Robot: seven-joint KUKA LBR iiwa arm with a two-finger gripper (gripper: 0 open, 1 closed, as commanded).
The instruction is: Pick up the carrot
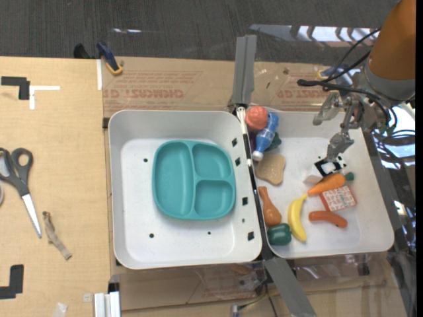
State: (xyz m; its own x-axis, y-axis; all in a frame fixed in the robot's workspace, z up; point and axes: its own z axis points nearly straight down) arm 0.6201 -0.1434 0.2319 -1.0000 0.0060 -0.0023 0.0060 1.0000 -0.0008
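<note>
Robot lab, taped cardboard bench (53,177), white bins (125,197), scissors (23,183)

Orange band, grey wrist, black cables, metallic gripper (342,129)

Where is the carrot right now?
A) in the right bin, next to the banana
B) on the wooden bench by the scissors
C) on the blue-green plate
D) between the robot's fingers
A: the carrot lies in the right bin, just up and right of the banana, while the gripper hangs above it and the teal plate sits in the left bin.
</note>
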